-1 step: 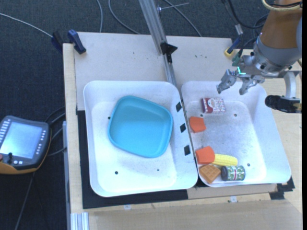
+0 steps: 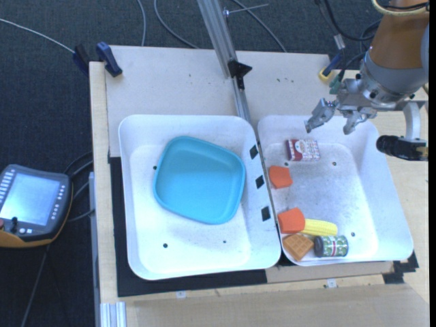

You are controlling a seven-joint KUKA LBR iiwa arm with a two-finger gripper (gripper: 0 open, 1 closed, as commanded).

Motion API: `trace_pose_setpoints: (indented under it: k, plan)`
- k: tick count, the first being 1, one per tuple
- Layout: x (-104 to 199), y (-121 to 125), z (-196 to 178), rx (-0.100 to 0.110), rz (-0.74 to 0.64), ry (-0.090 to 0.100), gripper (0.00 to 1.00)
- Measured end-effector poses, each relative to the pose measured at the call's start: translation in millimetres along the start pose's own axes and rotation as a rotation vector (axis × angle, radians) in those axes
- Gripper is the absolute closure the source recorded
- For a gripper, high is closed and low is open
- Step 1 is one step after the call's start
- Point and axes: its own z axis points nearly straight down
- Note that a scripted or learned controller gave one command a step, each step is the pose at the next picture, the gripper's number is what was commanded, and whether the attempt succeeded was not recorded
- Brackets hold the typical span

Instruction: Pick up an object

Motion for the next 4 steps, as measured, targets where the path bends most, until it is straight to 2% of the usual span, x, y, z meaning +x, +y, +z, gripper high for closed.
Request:
trace_pose_setpoints:
  k: [3, 4]
  plan:
    - [8, -2, 132, 0.004, 0.000, 0.000, 0.00]
    - [8, 0, 119, -0.002, 0.000, 0.000, 1.00]
